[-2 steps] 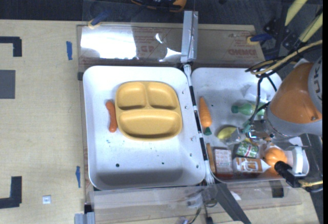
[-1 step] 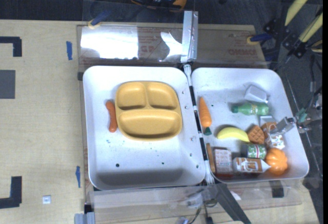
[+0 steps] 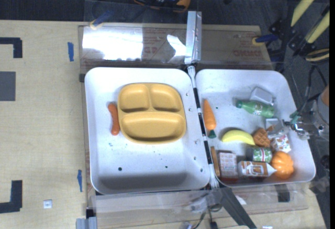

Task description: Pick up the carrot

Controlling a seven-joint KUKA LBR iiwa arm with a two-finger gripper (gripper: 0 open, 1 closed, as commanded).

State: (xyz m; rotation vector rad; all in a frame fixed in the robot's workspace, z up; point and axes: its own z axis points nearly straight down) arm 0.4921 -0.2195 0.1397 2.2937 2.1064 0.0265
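The carrot (image 3: 209, 116) is orange with a small green tip at its near end. It lies lengthwise along the left wall of the right bin (image 3: 298, 167). At the right rim of that bin, the gripper (image 3: 297, 122) shows as a small metallic shape, well to the right of the carrot, with several items between them. It has nothing visibly in its hold.
The right bin also holds a green bottle (image 3: 255, 107), a banana (image 3: 238, 137), an orange fruit (image 3: 282, 165), a drink carton (image 3: 255, 169) and small packets. The left bin (image 3: 99, 170) carries a yellow divided plate (image 3: 152, 112) with a red-orange sausage (image 3: 114, 118) beside it.
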